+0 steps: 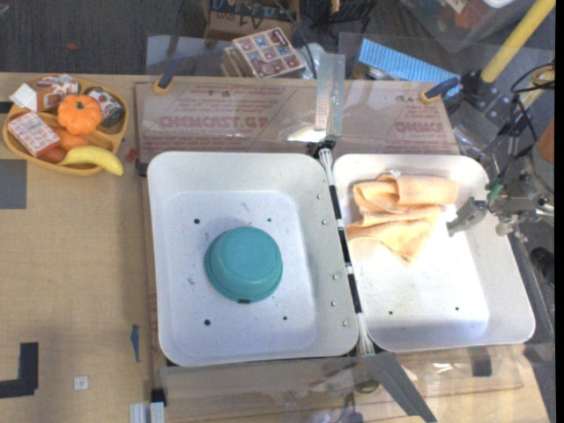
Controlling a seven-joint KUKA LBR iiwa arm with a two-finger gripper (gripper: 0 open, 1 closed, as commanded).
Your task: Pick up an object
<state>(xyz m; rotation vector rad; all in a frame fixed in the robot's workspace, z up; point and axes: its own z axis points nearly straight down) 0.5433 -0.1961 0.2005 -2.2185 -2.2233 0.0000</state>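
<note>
Cloth (398,208), the crumpled tan piece, lies in the upper left part of the right bin (493,315), bunched against the wall that bin shares with its neighbour, and I judge it the likely pick because the gripper (480,208) sits just beside its right end.

Starting from the biggest things: the left bin (176,192) carries only a teal bowl (244,263), turned upside down near the middle, well apart from the arm's side, so I would leave it alone. The right bin has broad bare floor below and to the right of the cloth, which gives me open room to come in from the right without crossing anything.

To do this step well, I would aim for the thick folded ridge along the cloth's top rather than the thin flap trailing toward the bin centre, since a fold gives the jaws something to close on. The near hazards are the bin's upper rim and the shared wall on the cloth's left; descending too close to either risks a finger landing on plastic.

As for the gripper itself, I cannot tell how wide it stands, and I see nothing held in it.
</note>
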